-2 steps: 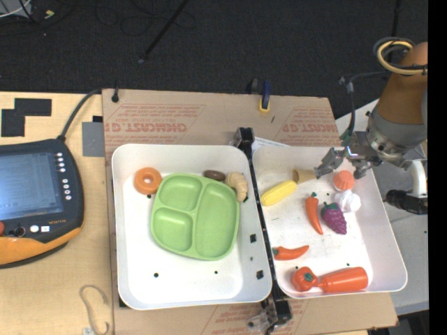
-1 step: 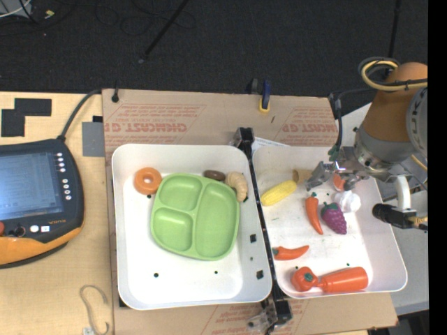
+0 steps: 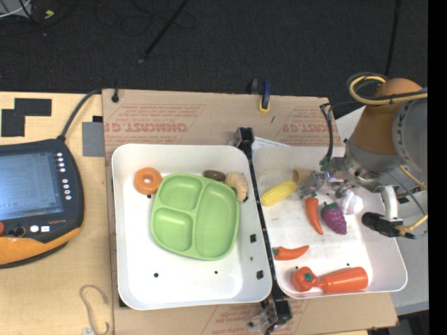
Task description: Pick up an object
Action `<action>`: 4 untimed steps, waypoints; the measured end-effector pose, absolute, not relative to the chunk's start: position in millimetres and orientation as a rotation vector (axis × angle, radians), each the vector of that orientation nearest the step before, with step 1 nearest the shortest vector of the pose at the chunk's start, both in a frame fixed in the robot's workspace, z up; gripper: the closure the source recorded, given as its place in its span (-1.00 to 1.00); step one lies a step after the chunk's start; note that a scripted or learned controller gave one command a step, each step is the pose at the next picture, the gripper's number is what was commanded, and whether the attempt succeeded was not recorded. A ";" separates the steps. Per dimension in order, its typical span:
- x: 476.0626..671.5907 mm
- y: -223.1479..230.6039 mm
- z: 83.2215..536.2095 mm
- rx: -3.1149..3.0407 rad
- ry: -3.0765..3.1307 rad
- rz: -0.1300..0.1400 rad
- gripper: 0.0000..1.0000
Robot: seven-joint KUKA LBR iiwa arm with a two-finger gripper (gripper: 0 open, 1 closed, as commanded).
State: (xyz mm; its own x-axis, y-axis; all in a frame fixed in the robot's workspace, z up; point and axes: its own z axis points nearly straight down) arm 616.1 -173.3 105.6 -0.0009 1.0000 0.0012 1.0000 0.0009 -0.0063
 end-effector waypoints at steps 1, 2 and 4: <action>616.0 -171.0 86.4 -2.217 -2.221 0.004 -1.00; 616.1 -172.0 97.7 -2.219 -2.219 0.003 1.00; 620.7 -182.9 206.4 -2.224 -2.224 -0.003 1.00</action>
State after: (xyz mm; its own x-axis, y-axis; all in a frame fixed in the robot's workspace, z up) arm 620.7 -182.9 206.4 0.0002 1.0000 -0.0012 1.0000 -0.0002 0.0035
